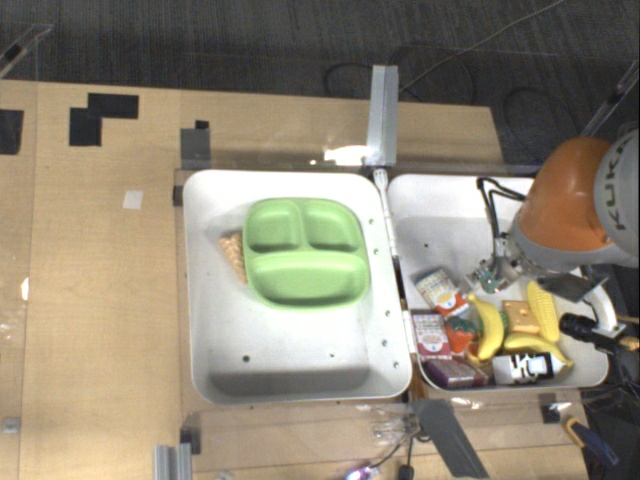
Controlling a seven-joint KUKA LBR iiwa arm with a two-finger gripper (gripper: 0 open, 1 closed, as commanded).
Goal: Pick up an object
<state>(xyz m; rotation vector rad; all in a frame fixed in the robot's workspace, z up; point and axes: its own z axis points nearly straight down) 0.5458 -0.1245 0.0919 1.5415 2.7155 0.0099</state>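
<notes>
A toy banana (489, 330) lies lower right among clutter: light, stiff, probably slick, best pinched mid-curve. The claw (490, 274) hovers close above; open or closed, I cannot tell.

Wood bench (90, 298) bears 2 white bins (210, 298).

Even, fairly bright overhead light falls on the scene. The left bin (290, 368) and right bin (440, 213) glare white, washing out their floors; a small hot spot shines on the far rim between them. A soft grey shadow lies along the left bin's near wall. Detail is slightly soft and grainy throughout.
</notes>
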